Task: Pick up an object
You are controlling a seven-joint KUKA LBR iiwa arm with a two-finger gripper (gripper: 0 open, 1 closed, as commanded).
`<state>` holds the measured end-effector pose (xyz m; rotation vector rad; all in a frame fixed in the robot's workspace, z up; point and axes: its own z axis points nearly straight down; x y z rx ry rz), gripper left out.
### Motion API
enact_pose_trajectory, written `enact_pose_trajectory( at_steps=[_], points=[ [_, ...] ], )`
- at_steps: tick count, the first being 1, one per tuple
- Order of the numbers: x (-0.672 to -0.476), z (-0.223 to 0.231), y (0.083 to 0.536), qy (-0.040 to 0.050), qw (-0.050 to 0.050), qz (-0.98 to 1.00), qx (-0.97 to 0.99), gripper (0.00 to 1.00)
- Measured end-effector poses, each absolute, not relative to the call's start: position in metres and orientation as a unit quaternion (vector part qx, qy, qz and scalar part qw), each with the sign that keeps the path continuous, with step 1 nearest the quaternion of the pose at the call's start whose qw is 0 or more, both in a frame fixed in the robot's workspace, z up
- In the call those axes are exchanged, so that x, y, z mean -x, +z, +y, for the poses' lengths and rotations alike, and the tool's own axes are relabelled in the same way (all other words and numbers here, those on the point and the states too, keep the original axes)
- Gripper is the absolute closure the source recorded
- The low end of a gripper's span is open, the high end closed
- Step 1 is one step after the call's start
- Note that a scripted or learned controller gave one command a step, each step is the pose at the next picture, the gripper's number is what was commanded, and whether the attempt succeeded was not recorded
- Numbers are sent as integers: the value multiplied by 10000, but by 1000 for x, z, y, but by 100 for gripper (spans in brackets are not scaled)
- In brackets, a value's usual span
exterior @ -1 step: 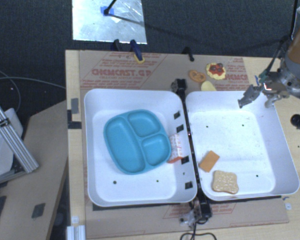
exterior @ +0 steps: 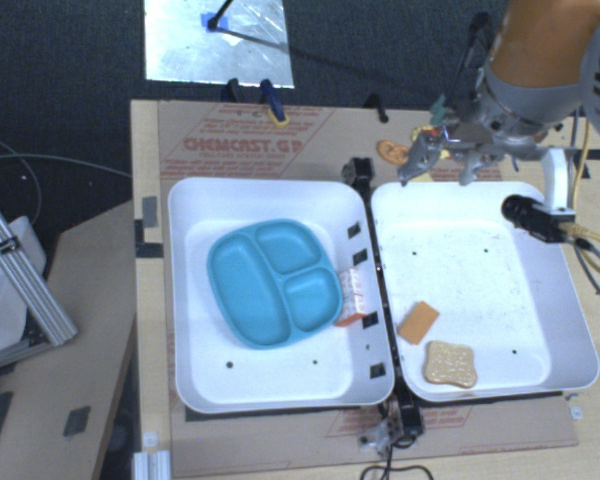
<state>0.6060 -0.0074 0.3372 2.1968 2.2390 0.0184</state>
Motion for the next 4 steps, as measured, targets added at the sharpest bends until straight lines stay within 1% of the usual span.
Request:
enact_pose_trajectory(
  at_steps=[1,2,3,4],
  points=[
    [-581,63,274,-6,-20,7105,-7037,0],
    [-588,20,214,-19,-7,7061,-7081,0],
    [-581,130,266,43,-3,7121,-7021,0],
    [-558,111,244,-8,-7,7071,-7071,0]
  ],
)
